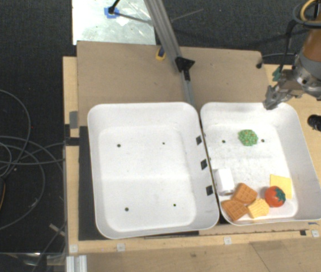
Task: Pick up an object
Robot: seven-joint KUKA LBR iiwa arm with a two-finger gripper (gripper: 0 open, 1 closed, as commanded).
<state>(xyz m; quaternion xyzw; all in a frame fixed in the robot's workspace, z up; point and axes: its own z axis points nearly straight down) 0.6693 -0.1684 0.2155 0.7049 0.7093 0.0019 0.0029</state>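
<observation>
The right bin [296, 130] holds a green bumpy piece [248, 137] near its middle. A white block [225, 180], two brown waffle pieces [239, 200], a small yellow cracker [258, 208], a red tomato [274, 196] and a yellow wedge [281, 182] lie along the bin's front. My gripper [272, 101] hangs over the bin's far right corner, above and to the right of the green piece. Nothing shows between its fingers.
The left bin [101, 152] lies beside the right one, joined by black clips. A grey tripod leg [168, 33] slants down to the bins' far edge. Cables and a pendant lie on the floor at left.
</observation>
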